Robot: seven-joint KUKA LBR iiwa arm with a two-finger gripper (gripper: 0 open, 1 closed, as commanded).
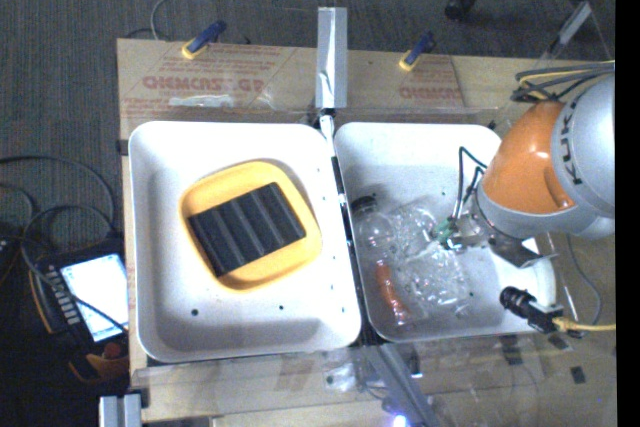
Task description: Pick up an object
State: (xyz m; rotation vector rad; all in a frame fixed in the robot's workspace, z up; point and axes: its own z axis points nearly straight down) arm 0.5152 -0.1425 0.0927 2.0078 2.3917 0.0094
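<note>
In the right bin (pixel 420 147) lies a crumpled clear plastic bottle (pixel 405 233), with more clear plastic (pixel 440 280) beside it. A small orange-red item (pixel 386 287) rests near the bin's front left. My gripper (pixel 450 235) reaches down from the right, low over the right end of the clear plastic, under the orange wrist band (pixel 525 170). The left bin (pixel 160 165) holds a yellow tray-like object with a black ribbed top (pixel 250 225).
A metal divider post (pixel 331 55) stands at the back between the two bins. Two yellow-and-blue clamps (pixel 203 38) (pixel 417 50) sit on the cardboard behind them. The arm's bulk covers the right bin's right side.
</note>
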